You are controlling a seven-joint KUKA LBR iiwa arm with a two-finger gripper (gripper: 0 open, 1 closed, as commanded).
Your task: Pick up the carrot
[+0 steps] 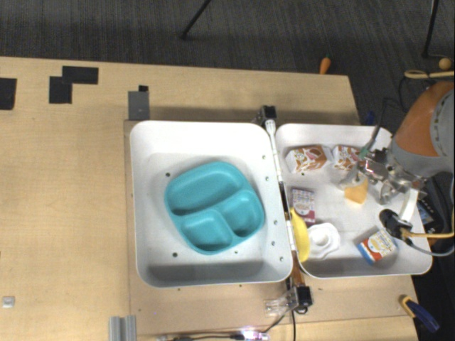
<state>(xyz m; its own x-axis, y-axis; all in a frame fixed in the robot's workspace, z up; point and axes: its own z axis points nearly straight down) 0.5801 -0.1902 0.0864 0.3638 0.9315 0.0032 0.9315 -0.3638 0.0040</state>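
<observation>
While round-cornered, cluttered bin under metal hand

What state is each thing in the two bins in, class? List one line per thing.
teal divided plate: lying flat in the left bin, nothing on it.
banana: lying against the right bin's left wall.
small carton: tipped, near the right bin's front rim.
end effector: low over the right bin.

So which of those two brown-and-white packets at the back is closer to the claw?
The right-hand packet, sitting just beside the claw; the other packet lies further left, towards the divider between the bins.
</observation>
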